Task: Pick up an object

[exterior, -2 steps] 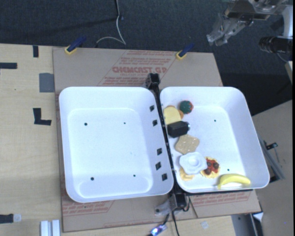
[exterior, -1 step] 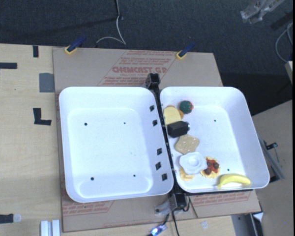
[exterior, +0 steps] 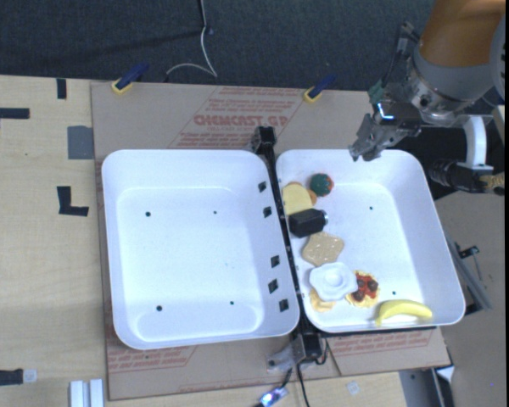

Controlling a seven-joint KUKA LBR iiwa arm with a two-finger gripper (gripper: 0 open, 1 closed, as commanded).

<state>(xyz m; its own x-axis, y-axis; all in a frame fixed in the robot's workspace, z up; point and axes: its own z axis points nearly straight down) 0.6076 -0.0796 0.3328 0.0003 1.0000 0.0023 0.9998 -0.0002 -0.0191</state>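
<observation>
The right bin [exterior: 407,227] holds several toy foods along its left side and front. A green and red round piece [exterior: 321,183] lies by a yellow piece [exterior: 296,197]. Below them sit a black block [exterior: 306,222], a tan toast slice [exterior: 323,248], a white fried egg [exterior: 331,280], a small red and dark item [exterior: 366,287] and a yellow banana [exterior: 401,312]. My gripper [exterior: 365,147] hangs over the bin's far rim, above and to the right of the green piece, with nothing seen between its fingers.
The left bin [exterior: 187,244] stands beside the right one, with a black divider strip [exterior: 273,227] between them. Both rest on a cardboard sheet [exterior: 229,117]. Blue and yellow clamps [exterior: 129,78] hold the sheet's far corners. A white cable [exterior: 205,53] trails behind.
</observation>
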